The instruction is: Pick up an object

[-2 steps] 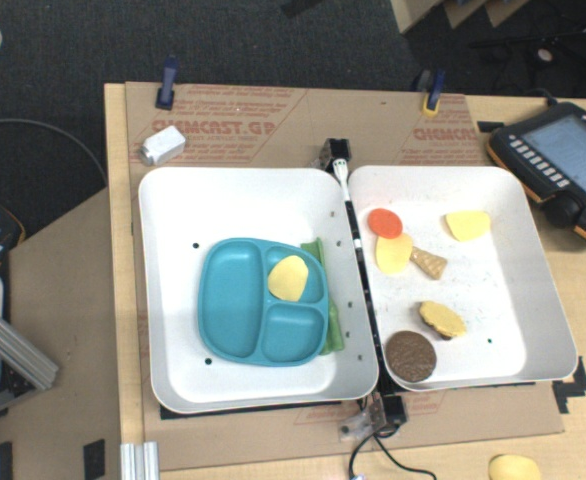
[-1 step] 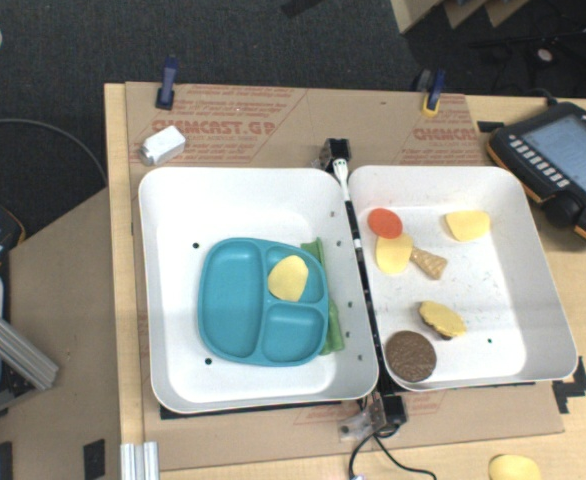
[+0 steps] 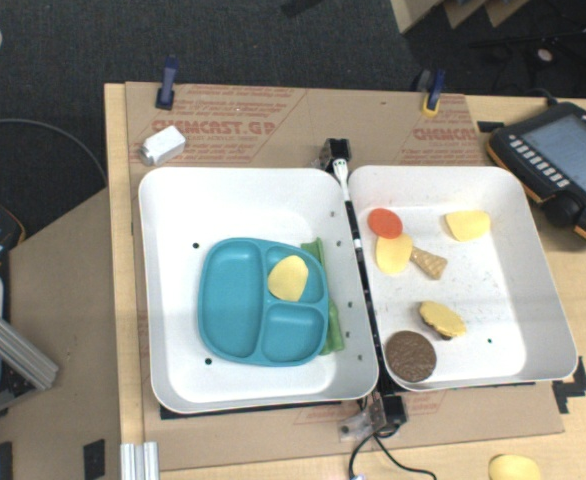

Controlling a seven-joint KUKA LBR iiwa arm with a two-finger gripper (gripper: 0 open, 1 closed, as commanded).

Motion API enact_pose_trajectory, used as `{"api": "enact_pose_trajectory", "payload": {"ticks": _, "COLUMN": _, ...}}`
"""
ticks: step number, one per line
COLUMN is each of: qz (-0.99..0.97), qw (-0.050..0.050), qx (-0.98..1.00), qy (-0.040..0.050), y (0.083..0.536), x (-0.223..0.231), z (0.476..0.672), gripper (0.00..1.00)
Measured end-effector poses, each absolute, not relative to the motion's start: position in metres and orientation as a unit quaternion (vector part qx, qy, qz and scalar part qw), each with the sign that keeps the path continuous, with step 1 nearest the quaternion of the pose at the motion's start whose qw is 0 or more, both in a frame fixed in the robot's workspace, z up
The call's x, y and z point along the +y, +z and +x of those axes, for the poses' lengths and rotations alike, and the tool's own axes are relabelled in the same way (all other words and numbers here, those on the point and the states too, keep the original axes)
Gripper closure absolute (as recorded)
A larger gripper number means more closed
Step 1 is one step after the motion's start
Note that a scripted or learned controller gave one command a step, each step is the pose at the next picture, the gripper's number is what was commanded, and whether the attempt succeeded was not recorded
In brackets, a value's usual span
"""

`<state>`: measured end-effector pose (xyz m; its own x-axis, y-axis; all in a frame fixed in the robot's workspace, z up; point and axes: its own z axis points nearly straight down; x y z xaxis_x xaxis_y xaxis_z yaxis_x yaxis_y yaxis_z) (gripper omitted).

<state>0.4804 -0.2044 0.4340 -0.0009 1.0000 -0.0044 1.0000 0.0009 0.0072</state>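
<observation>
Surface (image 3: 273,118): brown board carried two white bins, touching along the middle; dark carpet lay behind.
Claw: whether it was wide or narrow, I could not tell; nothing was seen held.
Step in hand: judged as the very start, before the approach; no object was lifted yet.
Right bin (image 3: 533,268): since the arm reaches in from the right, this bin was judged the one nearer to the claw's way in.
Loose objects there: red disc (image 3: 385,222), yellow oval (image 3: 394,255) just under it, tan wedge (image 3: 431,263) beside the oval, yellow slice (image 3: 467,225), yellow-brown piece (image 3: 441,319), brown disc (image 3: 411,356) near the front rim.
Left bin (image 3: 163,268): farther from the claw's side; it held a teal tray (image 3: 238,303) with a yellow lump (image 3: 288,279) in its upper right compartment.
Likely target: the yellow-brown piece, well apart from the walls.
Long axis: from upper left to lower right; which end was the front I could not tell.
Next move calls for: coming down over it with the claw turned across this axis.
</observation>
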Motion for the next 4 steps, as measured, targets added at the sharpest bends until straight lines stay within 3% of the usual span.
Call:
{"api": "enact_pose_trajectory", "payload": {"ticks": 2, "qz": 0.706, "qw": 0.009, "qx": 0.708, "qy": 0.0019, "y": 0.455, "x": -0.205, "z": 0.482, "gripper": 1.00}}
{"api": "enact_pose_trajectory", "payload": {"ticks": 3, "qz": 0.708, "qw": -0.003, "qx": 0.706, "qy": -0.0015, "y": 0.394, "x": -0.225, "z": 0.479, "gripper": 1.00}}
{"api": "enact_pose_trajectory", "payload": {"ticks": 4, "qz": 0.707, "qw": 0.003, "qx": 0.707, "qy": 0.0006, "y": 0.409, "x": -0.224, "z": 0.480, "gripper": 1.00}}
